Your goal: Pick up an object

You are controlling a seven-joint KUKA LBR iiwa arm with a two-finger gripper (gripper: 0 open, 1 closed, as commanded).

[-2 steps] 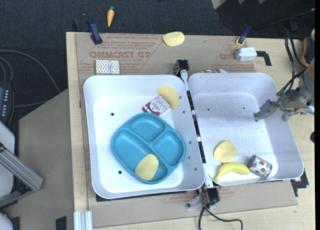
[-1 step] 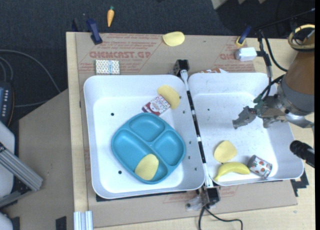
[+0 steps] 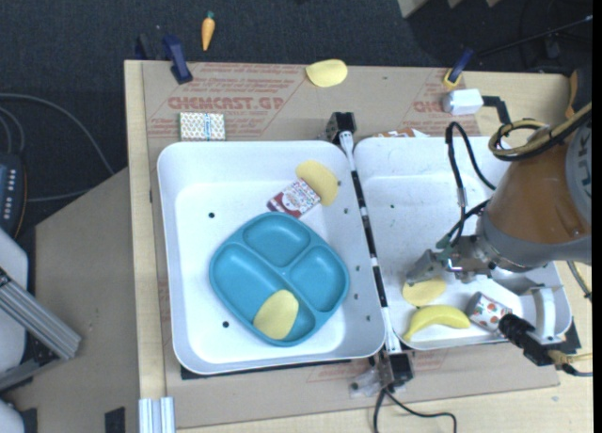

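Note:
In the right bin [image 3: 414, 153], my gripper [image 3: 444, 264] hangs low over the front part, at the end of the grey arm with its orange band. Just below and left of it lies a flat yellow piece [image 3: 425, 291], very close to the gripper. A yellow banana [image 3: 438, 319] lies in front of that, near the bin's front wall. A small red and white packet [image 3: 490, 310] rests to the banana's right. I see nothing lifted off the bin floor.
The left bin [image 3: 169, 233] holds a blue divided plate [image 3: 246, 271] with a yellow item [image 3: 277, 313] in it, plus a yellow oblong [image 3: 318, 180] and a red and white packet [image 3: 294, 200]. On the bench behind lie a yellow lump [image 3: 326, 72] and a patterned block [image 3: 202, 125].

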